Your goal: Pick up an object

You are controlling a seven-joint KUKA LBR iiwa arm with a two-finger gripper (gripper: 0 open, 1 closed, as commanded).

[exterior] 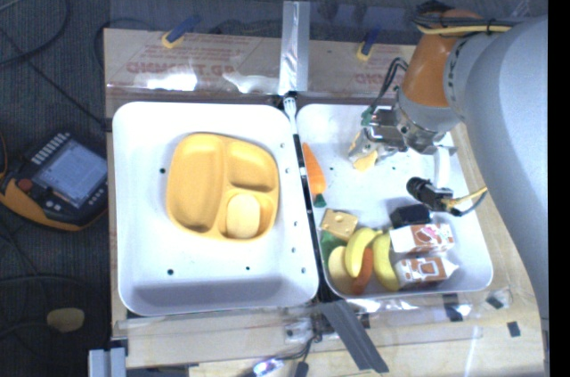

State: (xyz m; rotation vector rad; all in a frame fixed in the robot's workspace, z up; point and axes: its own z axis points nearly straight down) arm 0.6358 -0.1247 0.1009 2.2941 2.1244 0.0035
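Hanging low over the far part of the right bin (337, 124), the gripper (379, 140) sits at the end of the grey arm, whose orange band (427, 68) shows just above the wrist. Whether the gripper is open or closed I cannot tell from this slanted view, nor whether it has hold of anything.

Right under it, touching or nearly so, is a small pale-yellow piece (362, 159) — a cream-coloured wedge-like scrap, lighter than the bananas, lying on bare white floor apart from the other items. Its exact shape is too small to make out.

Along the bin's left wall lies an orange carrot (313, 171). Nearer the front is a crowded cluster: a tan cube (339, 223) beside a dark green bit (329, 237), two yellow bananas (361, 249) over something orange-red (357, 282), and two small white-and-red cartons (425, 254) stacked one before the other at the front right.

The left bin (142, 277) holds a yellow divided tray (209, 175) — a pale rounded lump (242, 216) rests in its near-right compartment.
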